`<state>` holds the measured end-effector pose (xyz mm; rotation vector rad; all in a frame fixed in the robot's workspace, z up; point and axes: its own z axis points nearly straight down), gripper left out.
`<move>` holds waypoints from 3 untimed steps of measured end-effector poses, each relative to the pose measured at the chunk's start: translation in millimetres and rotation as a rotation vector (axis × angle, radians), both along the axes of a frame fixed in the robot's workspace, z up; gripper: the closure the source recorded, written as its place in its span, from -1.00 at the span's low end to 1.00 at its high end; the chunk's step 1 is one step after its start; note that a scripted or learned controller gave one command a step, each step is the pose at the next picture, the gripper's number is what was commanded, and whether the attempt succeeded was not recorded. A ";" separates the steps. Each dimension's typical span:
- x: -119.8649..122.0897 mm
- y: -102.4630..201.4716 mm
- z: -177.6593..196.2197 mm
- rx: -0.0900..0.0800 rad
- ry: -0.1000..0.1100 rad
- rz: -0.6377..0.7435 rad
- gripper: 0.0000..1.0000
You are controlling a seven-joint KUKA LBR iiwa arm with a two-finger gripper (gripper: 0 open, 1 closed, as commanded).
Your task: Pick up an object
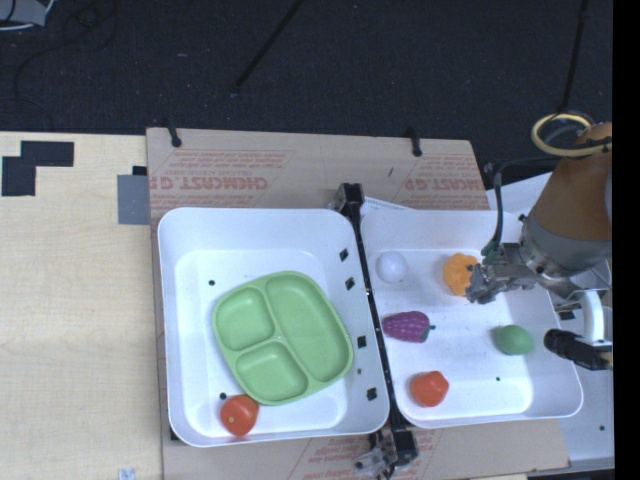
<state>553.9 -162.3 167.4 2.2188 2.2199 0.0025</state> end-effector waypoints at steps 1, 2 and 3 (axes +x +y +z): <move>0.0 8.9 57.4 0.000 -0.001 0.001 1.00; 4.9 13.4 101.9 0.001 0.001 0.001 1.00; 9.8 65.1 105.4 0.003 0.005 0.004 1.00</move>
